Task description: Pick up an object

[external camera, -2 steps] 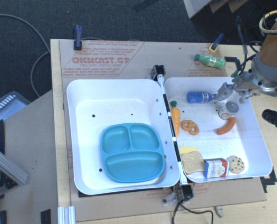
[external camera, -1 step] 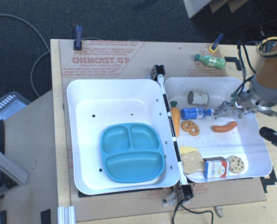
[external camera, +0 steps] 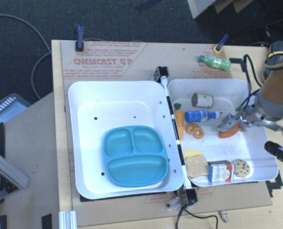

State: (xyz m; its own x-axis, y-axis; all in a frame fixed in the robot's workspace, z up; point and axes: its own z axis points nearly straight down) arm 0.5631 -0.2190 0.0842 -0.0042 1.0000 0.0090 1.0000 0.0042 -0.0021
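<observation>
The gripper (external camera: 228, 123) is down in the right white bin (external camera: 256, 175), right over the orange-red sausage-shaped toy (external camera: 228, 131) — can't tell if it's got it. Nothing lifted yet — the pick's not done, I'd say.

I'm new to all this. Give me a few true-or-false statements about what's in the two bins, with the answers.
1. The blue divided plate lies in the left bin. True.
2. The blue bottle stands upright. False: it lies on its side in the right bin.
3. The green bottle lies outside both bins. True.
4. The pretzel sits on the plate. False: it is in the right bin.
5. The carrot lies beside the bins' shared edge. True.
</observation>
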